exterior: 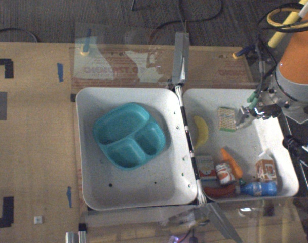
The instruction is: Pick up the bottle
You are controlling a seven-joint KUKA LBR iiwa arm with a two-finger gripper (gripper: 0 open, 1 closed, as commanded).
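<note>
Lying along the front wall of the right bin, the blue bottle rests on its side, with a red sausage-like toy and a small can just beside it. Gripper is well apart from it, over the far half of this bin, next to a small patterned packet; whether it is open or closed I cannot tell. Left bin holds a teal divided plate

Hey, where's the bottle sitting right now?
The bottle lies on its side in the right bin's near corner, just below the carton and right of the can.
</note>
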